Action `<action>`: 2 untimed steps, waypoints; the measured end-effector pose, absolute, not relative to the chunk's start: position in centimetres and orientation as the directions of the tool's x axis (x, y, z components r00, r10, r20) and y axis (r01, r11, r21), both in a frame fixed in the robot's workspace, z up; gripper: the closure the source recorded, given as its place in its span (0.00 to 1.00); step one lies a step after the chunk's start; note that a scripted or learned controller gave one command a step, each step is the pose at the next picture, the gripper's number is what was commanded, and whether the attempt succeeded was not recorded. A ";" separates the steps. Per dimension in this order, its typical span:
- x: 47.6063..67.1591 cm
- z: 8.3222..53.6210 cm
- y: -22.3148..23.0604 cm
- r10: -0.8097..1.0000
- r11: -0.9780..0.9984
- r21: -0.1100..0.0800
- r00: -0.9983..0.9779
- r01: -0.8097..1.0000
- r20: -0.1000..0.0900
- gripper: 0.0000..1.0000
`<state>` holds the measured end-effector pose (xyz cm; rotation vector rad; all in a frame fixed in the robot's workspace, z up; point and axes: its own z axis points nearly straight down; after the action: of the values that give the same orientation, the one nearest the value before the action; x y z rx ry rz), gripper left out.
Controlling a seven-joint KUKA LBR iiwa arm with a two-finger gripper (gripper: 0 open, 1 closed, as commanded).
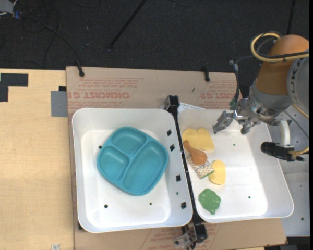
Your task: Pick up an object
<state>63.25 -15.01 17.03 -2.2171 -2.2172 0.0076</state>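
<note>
- Camera view: nothing is lifted yet, so the whole pick seems left to do. The gripper (233, 122) hangs spread open and bare at the upper part of the right bin (261, 191).
- The toy food (203, 155) lies lower left of it, near the bin's left wall, apart from the fingers.

Arm (281, 72) cropped at right edge.

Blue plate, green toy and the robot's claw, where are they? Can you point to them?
Blue plate (133, 160): camera view, on its middle divider, in the left bin.
Green toy (209, 200): camera view, on its centre, in the right bin.
Gripper (233, 122): camera view, midway between its fingertips, over the right bin.
</note>
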 end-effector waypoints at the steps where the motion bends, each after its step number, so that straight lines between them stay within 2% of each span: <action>1: 63.7 10.8 -14.5 1.000 0.003 -0.008 -0.003 1.000 0.002 0.00; 2: 63.7 8.7 -14.4 1.000 0.003 -0.004 -0.003 1.000 0.001 0.00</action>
<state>63.67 -14.37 8.70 -2.2161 -2.2218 0.0027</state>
